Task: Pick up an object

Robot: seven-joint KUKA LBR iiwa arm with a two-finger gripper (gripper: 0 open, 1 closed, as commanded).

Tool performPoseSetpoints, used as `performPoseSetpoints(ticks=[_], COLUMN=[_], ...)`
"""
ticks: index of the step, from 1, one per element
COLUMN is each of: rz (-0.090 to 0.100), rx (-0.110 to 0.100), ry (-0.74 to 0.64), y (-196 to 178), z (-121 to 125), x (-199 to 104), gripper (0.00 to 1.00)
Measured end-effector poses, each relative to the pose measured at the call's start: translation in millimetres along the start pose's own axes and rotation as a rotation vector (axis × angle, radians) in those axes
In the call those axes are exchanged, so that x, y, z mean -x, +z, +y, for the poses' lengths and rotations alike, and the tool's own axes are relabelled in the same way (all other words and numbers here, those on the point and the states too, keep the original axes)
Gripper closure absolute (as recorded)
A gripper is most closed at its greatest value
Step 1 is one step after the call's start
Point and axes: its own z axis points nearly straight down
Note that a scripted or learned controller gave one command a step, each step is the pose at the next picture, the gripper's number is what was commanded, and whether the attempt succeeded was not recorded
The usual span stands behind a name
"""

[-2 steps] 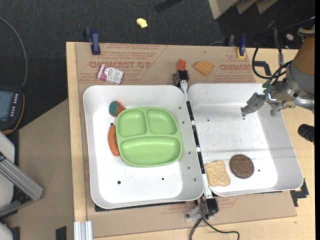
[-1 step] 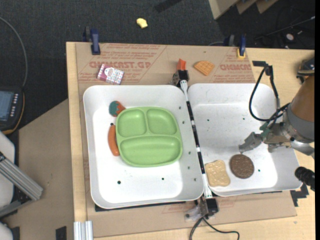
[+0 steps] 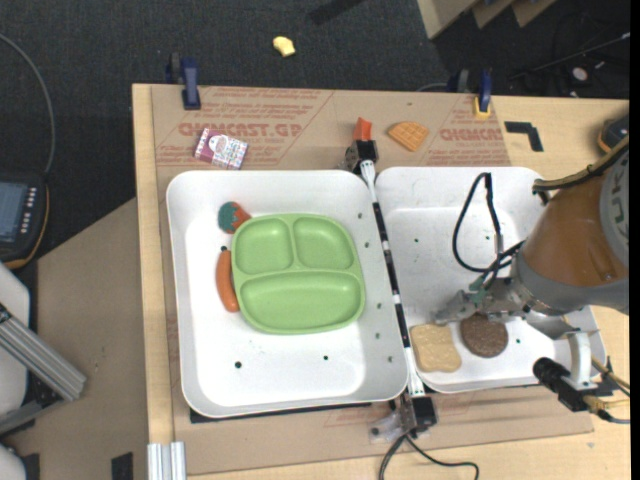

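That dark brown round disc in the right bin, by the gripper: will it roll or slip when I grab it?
The brown disc lies flat, so rolling seems unlikely. It looks thin and low, so fingers may slide over it. Pushed, it would probably skid on the smooth right bin toward the tan slice.

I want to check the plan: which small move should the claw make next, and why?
Probably a short descent onto the brown round cookie. The claw hovers just at its upper edge in the right bin, and nothing is seen held; the tan cracker lies close beside.
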Motion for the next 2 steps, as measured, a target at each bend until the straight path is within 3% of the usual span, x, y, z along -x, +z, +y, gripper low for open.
performPoseSetpoints(ticks=[1, 2], rz=[-0.002, 0.001], rx=[0.001, 0.001], ry=[0.001, -0.001], y=[-4, -4], z=[33, 46], x=[51, 84], gripper=[0.0, 0.0])
